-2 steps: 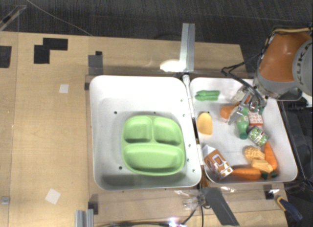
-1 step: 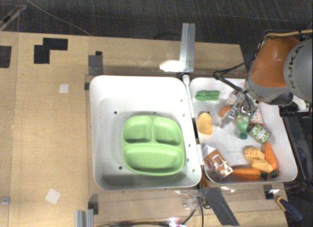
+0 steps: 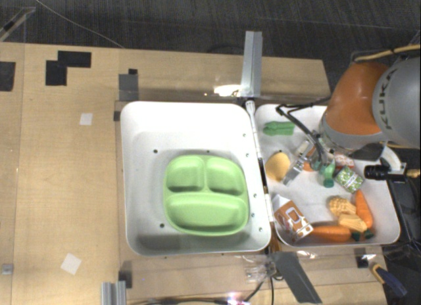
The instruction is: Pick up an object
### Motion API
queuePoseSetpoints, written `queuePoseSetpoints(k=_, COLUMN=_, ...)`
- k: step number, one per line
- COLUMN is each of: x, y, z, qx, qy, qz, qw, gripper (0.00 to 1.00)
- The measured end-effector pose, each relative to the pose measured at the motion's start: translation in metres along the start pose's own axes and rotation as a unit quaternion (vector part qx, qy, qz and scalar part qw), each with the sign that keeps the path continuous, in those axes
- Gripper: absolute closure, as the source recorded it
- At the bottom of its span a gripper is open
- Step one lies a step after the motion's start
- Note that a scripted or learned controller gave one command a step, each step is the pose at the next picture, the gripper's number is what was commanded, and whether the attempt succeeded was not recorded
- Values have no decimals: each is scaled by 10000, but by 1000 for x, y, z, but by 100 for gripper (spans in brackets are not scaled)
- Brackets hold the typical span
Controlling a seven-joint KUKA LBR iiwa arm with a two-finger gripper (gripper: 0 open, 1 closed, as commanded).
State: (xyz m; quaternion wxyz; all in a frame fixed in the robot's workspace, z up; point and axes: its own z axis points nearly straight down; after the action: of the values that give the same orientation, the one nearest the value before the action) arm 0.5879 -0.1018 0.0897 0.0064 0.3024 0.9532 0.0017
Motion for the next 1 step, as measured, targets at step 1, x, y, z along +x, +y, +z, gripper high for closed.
queuePoseSetpoints(k=1, x=32, y=-3, z=-1, qx=-6, qy=-24, qz=-563, qw=9984, gripper=0)
